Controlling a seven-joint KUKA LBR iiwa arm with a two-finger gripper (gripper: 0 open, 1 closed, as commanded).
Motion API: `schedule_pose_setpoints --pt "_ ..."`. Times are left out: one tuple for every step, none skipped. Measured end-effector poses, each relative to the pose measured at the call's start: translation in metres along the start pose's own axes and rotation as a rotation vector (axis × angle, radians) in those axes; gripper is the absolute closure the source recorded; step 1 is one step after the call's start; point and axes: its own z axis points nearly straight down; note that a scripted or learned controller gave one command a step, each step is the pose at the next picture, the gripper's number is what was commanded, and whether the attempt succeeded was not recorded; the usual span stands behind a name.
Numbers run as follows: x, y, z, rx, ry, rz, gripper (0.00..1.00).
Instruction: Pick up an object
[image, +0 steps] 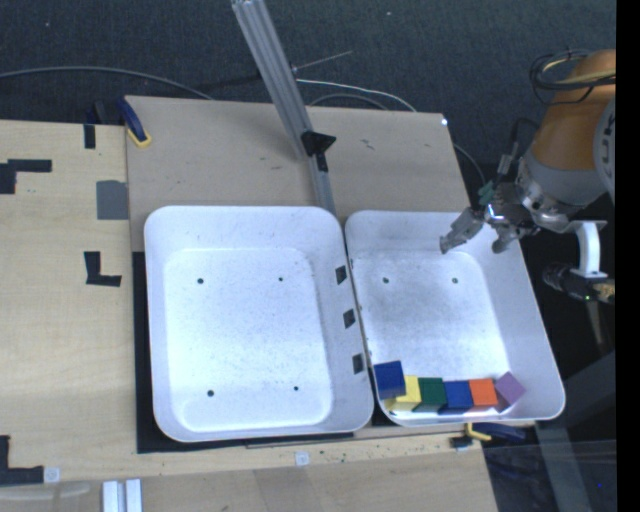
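Pincer (473, 234) hangs at the far right corner of the right bin (520, 300), its two grey fingers (456, 237) spread apart with nothing between them. Both fingers are slim and pointed; the arm behind is rounded grey metal with one orange band.

Two shallow white bins sit side by side — smooth, rounded at the corners, their floors speckled dark. Left bin (160, 300) shows four small dark dots on its floor.

Blocks lie in a row along the right bin's near edge, well apart from the pincer. Six can be counted: two blue (388, 377) (458, 394), one yellow (404, 400), one green (431, 391), one orange (482, 392) and one purple (509, 387) — all small, blocky and matte, touching one another. Purple sits tilted at the row's right end.
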Motion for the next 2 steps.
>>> schedule_pose_setpoints --pt "0.041 -0.029 -0.063 -0.012 0.004 -0.011 0.00" --pt "0.002 -0.053 0.077 0.003 0.004 -0.005 0.00"
